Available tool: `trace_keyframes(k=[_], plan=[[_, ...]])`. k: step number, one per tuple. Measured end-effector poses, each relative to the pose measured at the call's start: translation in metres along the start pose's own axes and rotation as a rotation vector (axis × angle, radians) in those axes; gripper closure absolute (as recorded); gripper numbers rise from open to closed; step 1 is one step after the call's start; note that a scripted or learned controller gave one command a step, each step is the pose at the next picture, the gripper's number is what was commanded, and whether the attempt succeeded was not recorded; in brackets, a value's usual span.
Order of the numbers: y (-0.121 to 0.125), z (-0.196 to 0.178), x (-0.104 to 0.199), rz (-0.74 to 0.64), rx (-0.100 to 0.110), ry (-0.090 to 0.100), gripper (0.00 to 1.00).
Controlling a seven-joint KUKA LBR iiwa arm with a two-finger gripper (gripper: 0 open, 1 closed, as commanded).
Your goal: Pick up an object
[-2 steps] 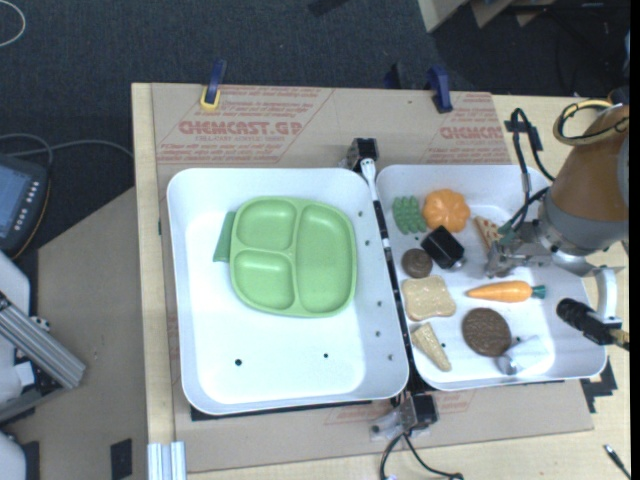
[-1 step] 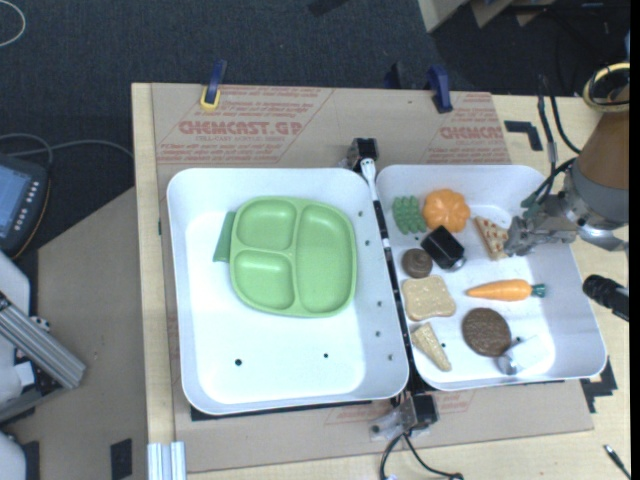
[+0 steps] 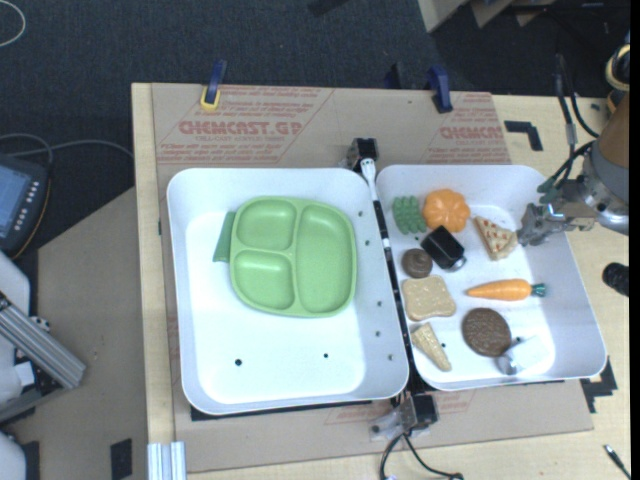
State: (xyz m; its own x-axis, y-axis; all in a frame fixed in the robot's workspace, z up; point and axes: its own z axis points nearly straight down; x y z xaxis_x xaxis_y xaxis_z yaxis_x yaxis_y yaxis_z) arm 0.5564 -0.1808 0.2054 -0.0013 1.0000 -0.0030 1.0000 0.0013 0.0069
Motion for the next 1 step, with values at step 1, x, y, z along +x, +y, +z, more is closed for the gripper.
trace_keyframes(k=[1], plan=[[0.0013,-0.0211,-0.0003,0.0,0.001,0.0,1.0]])
